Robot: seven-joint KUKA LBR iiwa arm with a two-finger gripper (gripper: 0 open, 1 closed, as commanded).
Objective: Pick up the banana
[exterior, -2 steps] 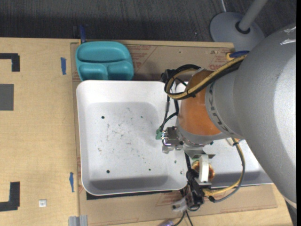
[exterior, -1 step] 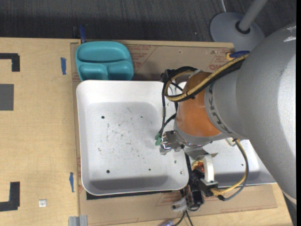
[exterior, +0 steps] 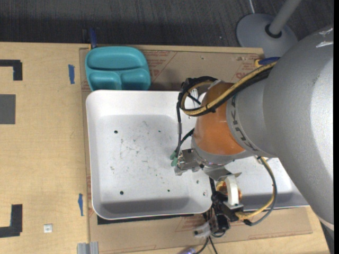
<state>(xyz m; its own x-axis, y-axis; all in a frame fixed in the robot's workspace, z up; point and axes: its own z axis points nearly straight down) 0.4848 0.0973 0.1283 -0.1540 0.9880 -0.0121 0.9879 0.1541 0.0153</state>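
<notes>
Place: a robotics lab, folks.
Bench: cardboard-lined top (exterior: 42,142) with blue tape marks (exterior: 71,74).
Gear: white bin (exterior: 106,194), grey arm (exterior: 296,99), loose cables (exterior: 254,210).
Floor: dark carpet (exterior: 132,9).

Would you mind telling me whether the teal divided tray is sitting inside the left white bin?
No, the teal divided tray sits on the bench just beyond the far rim of the left white bin, outside it.

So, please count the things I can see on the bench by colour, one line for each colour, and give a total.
White: 1, the left bin
Teal: 1, the divided tray behind that bin
Blue: 2, tape marks on the cardboard
Total: 4
</notes>
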